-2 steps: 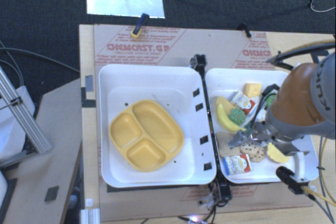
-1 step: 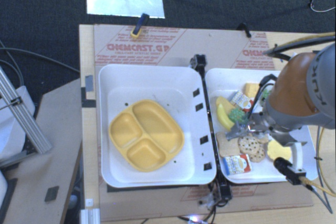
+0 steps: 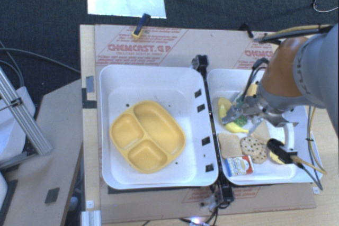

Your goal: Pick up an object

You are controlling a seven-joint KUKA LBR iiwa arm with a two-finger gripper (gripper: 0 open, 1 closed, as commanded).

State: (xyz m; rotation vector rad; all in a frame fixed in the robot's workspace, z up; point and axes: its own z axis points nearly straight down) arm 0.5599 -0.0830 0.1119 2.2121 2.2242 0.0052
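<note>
Claw (image 3: 238,111) low in the right bin (image 3: 222,79), over a glossy curved plastic banana (image 3: 231,114) near the bin's left wall; finger spread cannot be told. Just below the claw: flat tan bread slice (image 3: 230,144), two round speckled cookies (image 3: 253,148), a small red-and-white packet (image 3: 239,166). Well left of the claw, the left bin (image 3: 153,79) holds a smooth yellow three-compartment tray (image 3: 147,136). Cardboard-covered surface (image 3: 159,45) beneath.

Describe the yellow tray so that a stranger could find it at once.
Look at the left white bin of the two on the bench. The yellow tray lies in its middle, alone. It is a rounded plate with three compartments, unlike the small food items crowded in the right bin.
</note>
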